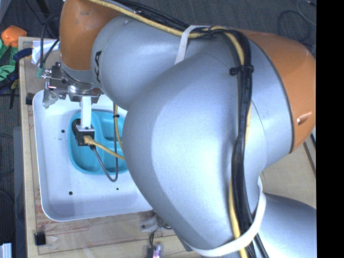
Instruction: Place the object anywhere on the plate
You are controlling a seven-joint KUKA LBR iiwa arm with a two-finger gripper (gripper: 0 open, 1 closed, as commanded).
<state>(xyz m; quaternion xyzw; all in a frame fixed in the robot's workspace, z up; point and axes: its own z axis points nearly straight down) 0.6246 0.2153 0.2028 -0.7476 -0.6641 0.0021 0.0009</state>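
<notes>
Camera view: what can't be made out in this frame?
Blue plate: right part hidden behind the grey arm, so whether the object lies there cannot be told.
White bin: right side covered by the same arm.
Orange thing at top left: cut off by the left edge, unidentifiable.

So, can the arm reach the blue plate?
Probably yes: the end effector sits at the far edge of the white bin, close to the blue plate, with nothing visible between them. The arm hides the plate's right part.

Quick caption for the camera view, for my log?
Grey-and-orange arm looms over the white bin, its gripper near the bin's upper-left corner, beside the blue plate.
</notes>
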